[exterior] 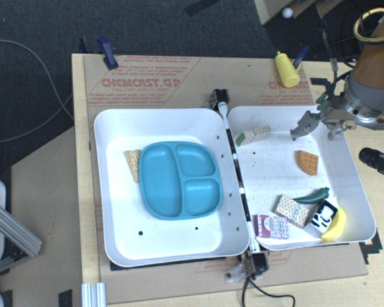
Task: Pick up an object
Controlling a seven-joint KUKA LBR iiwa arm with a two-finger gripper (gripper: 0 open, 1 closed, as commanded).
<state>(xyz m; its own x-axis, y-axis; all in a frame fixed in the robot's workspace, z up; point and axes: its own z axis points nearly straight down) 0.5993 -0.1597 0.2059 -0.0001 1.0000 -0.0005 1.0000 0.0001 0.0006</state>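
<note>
The gripper [312, 123] hangs over the far part of the right bin [355, 171], and I cannot tell how its jaws stand. It looks like the reaching step, with nothing picked up yet. The orange snack [308, 162] lies just near of it, so next it should go down there and close.

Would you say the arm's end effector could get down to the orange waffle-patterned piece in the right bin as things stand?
Probably yes: the end effector hovers just above the orange waffle-patterned piece, which lies alone on bare bin floor.
</note>
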